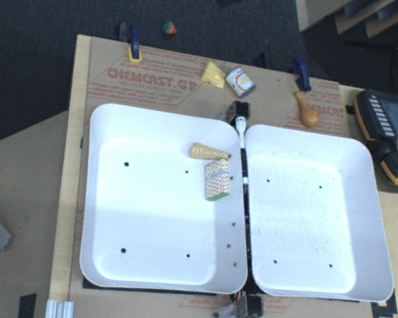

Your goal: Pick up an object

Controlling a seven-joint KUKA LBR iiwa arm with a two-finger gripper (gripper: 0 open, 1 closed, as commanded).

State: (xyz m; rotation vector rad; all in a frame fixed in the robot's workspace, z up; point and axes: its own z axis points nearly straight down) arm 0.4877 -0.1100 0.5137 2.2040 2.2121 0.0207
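Fingers: whether they are open or closed, or hold anything, cannot be told from this overhead angle. Nearest the camera, at 6 o'clock, a tangle of dark cable (240,314) sits at the front edge of the brown board surface (71,172), where the two white bins meet. The left bin (94,250) carries the only loose items inside either tray: a small patterned packet (217,179) lying flat toward the bin's 2 o'clock corner, and just beyond it, at its 11 o'clock, a tan cone-shaped piece (209,152) lying on its side, the two close enough that they may be touching. The right bin (366,241) lies alongside at 3 o'clock. At the far end of the seam between the bins, a black-and-white stick-like object (241,118) points toward 12 o'clock. Farther back on the surface rest a yellow wedge (214,75), a small pale box (240,82) just beside it, and a brown wooden-looking piece (307,110) at 1 o'clock. Two blue clamps (134,41) (300,73) grip the far edge. On the dark floor beyond lies a small coloured ball (170,29).
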